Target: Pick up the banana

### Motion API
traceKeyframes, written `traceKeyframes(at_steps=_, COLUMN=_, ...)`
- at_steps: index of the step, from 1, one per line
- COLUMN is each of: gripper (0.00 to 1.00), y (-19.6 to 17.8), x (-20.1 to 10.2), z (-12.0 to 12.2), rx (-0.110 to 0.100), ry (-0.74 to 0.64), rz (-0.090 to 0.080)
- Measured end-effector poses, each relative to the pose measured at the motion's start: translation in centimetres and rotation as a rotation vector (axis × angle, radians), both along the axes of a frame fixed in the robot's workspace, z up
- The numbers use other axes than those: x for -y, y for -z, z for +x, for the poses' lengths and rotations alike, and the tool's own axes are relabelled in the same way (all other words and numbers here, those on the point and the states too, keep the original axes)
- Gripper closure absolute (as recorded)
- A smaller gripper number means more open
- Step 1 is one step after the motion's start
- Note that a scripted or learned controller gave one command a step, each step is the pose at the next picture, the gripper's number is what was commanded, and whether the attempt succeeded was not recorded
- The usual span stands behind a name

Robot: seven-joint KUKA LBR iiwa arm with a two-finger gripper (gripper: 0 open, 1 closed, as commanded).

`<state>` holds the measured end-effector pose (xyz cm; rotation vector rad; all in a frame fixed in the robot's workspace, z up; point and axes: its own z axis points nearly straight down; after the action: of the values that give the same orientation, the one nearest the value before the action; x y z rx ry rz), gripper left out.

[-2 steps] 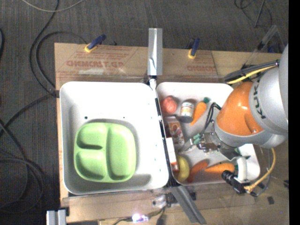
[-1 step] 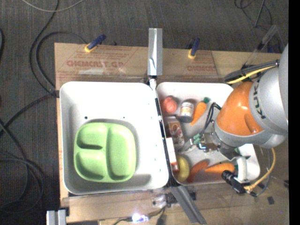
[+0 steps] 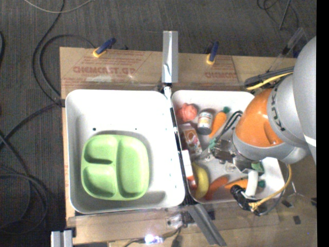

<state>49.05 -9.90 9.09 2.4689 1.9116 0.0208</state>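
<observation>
Currently my arm (image 3: 267,127) is reaching over the right bin (image 3: 241,94), its grey body and orange band lying across that bin's right half. My gripper (image 3: 222,151) is sitting low near the middle of the right bin, among dark hardware and cabling; I cannot tell how it is set, as the wrist is covering it from above.

The banana (image 3: 201,180) is lying at the near-left corner of the right bin, just below and to the left of my gripper, apart from it. An orange carrot (image 3: 218,184) is lying just beside the banana on its right. Another carrot (image 3: 218,123) is resting toward the far side of the right bin, with a small jar (image 3: 205,120) on its left and a pink-red item (image 3: 187,111) at the far-left corner. A printed packet (image 3: 190,138) is lying along the right bin's left wall.

The left bin (image 3: 77,107) is adjoining the right bin and is bearing a green divided plate (image 3: 116,165)
</observation>
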Motion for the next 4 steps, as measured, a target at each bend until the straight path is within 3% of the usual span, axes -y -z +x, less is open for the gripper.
traceKeyframes(at_steps=1, gripper=0.0, y=-1.7, x=-0.4, z=5.6, rx=-0.028, ry=0.108, rz=0.005)
traceKeyframes(at_steps=2, gripper=0.0, y=0.0, x=-0.3, z=0.1, rx=-0.003, ry=0.232, rz=0.006)
traceKeyframes(at_steps=3, gripper=1.0, y=-0.8, x=-0.2, z=0.0, rx=-0.008, ry=0.233, rz=0.005)
traceKeyframes(at_steps=4, gripper=0.0, y=-0.7, x=-0.2, z=0.0, rx=-0.008, ry=0.233, rz=0.005)
